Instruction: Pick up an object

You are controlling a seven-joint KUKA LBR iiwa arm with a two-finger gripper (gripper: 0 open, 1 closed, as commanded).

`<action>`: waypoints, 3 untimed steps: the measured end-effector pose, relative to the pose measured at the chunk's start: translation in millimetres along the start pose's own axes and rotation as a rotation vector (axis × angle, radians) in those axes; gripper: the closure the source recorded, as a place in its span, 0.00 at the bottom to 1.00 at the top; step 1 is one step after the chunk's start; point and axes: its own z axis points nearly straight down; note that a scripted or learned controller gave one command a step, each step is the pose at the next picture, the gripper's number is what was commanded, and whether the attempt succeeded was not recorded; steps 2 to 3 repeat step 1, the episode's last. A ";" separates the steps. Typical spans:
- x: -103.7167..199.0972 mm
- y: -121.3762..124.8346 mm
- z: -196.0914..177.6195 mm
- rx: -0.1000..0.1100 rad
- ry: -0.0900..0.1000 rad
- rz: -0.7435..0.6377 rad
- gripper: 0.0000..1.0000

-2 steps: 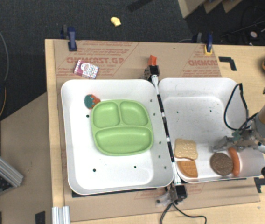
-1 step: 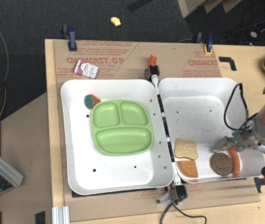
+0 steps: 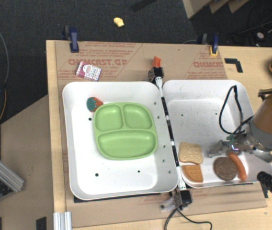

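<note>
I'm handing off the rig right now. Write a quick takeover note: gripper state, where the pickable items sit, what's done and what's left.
Gripper: low in the right bin, near its front right corner; whether the jaws are open or shut can't be told.
Right bin items, along the front wall: bread slice, cracker-like tan piece, brown round patty, orange sausage just under the gripper.
Left bin: green divided plate, small round toy at its back left corner.
Done: nothing visibly lifted.
Left: grasp and lift one object, probably the sausage or patty.
</note>
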 end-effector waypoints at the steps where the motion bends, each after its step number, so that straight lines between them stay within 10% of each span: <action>1: -37.6 0.2 -0.5 0.000 0.006 0.001 0.00; 3: -37.6 0.2 -0.5 0.000 0.006 0.001 0.00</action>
